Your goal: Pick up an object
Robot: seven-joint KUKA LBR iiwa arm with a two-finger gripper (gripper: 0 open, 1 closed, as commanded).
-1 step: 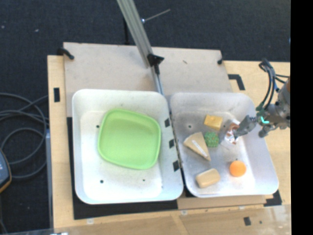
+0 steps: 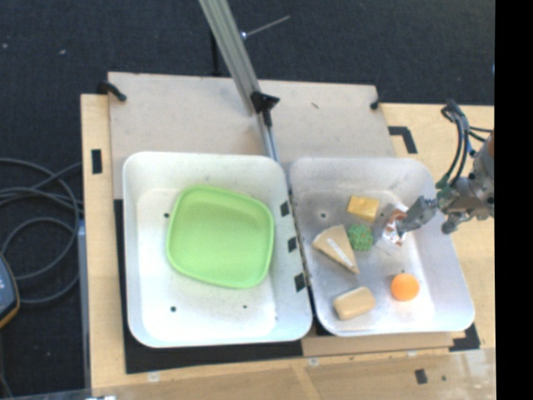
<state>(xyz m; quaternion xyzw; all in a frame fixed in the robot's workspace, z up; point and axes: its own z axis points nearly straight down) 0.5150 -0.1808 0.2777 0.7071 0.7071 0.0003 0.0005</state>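
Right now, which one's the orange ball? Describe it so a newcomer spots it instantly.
Look in the right-hand white bin. Go to its near right corner: the orange ball sits there, just right of a tan block. It is the only round, bright orange thing; its neighbours are pale or green and angular.

Two shallow white plastic bins: left bin (image 2: 146, 223) and right bin (image 2: 441, 282) both looked smooth with a dull sheen, lightly speckled. Green square plastic plate (image 2: 221, 236) in the left bin was smooth, semi-matt. In the right bin, the small orange ball (image 2: 405, 287) appeared smooth and matt; the tan rounded block (image 2: 354, 303) below-left of it looked matt. Bench top of pale board (image 2: 316, 123) behind the bins was matt, wood-like. Ribbed grey metal rail (image 2: 229, 40) above it was dull.
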